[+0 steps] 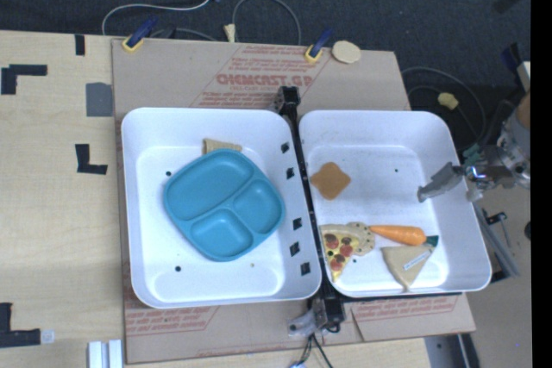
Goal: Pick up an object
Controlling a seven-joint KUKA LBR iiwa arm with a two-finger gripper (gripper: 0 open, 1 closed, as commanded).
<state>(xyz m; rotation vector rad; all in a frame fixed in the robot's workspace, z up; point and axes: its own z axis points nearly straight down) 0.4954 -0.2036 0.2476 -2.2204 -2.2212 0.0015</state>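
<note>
The right bin (pixel 379 123) holds a brown toast-like piece (pixel 330 180) near its left wall. Along the bin's front lie a pizza slice (pixel 342 243), an orange carrot (pixel 398 233) and a pale cheese wedge (pixel 405 263). My gripper (pixel 450 182) hangs over the right bin's right side, above and to the right of the carrot. Nothing shows in its grasp. The arm comes in from the right edge.
The left bin (pixel 142 185) holds a blue divided plate (pixel 224 204), with a tan piece (pixel 221 146) partly hidden behind it. A black divider (pixel 297 194) runs between the bins. Cables and clamps lie beyond the bins, and a small round disc (pixel 347 53) rests on the cardboard.
</note>
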